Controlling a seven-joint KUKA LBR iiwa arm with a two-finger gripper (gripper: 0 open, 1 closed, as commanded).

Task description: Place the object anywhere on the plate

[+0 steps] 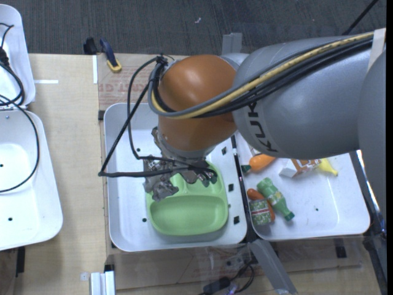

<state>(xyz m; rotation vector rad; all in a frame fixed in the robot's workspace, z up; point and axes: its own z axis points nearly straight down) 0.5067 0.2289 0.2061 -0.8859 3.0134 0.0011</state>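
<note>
- Your gripper (175, 180) hangs low over the green plate (187, 214), at the plate's far edge, in the left bin (120, 183). The plate is the target, so the arm (295, 103) reaching across from the right puts the tool where a drop would land on it.
- Just below the gripper, nearer to you, the plate's dished middle shows bare green. Judging from that, nothing rests on the plate yet.
- At the gripper itself you see a dark cluster of metal and cable. You cannot tell how far it is open, and you cannot make out anything held in it. Whether it touches the plate's rim is also unclear from this slant.
- Directly above it the orange band (193, 100) and the grey wrist hide the far half of the left bin, so anything lying there is out of your sight.
- To the gripper's right, past the wall between the bins, the loose things lie in the right bin (344, 220): a green bottle (275, 197), a small red-and-green piece (260, 209) beside it, an orange piece (263, 161), and further right a carton (302, 166) with a yellow piece (327, 166).
- Which of these is the object you cannot tell; if it is one of them, it lies well apart from the plate and the pick is probably not yet made.
</note>
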